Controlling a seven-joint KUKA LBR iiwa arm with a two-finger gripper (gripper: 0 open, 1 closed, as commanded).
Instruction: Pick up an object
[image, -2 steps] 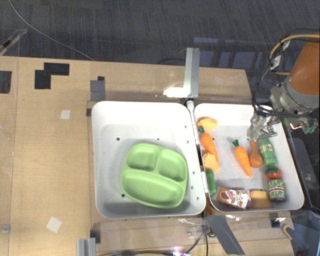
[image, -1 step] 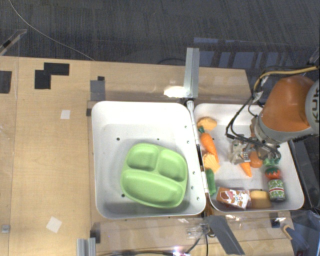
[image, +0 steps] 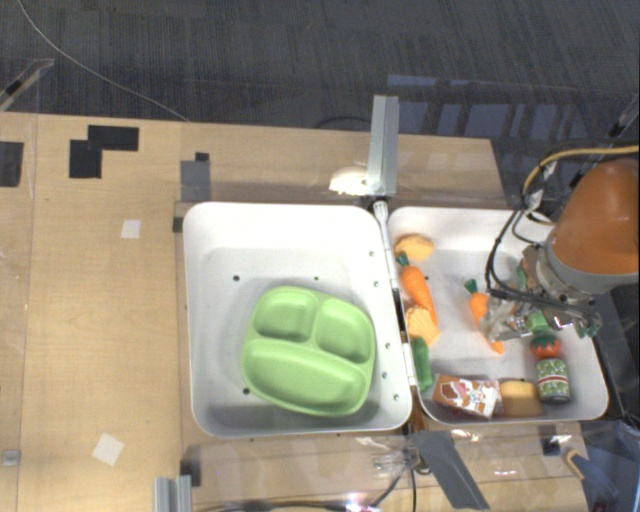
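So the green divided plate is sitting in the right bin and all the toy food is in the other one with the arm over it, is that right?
Not quite. The camera view shows the green divided plate in the left bin, not the right. The toy food, such as the carrot and the small bottle, lies in the right bin, with the arm over it, as you said.

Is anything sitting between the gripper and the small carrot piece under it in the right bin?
Nothing visible does. The gripper hangs right over the small carrot piece; the bottle stands just beside, toward the bin's front.
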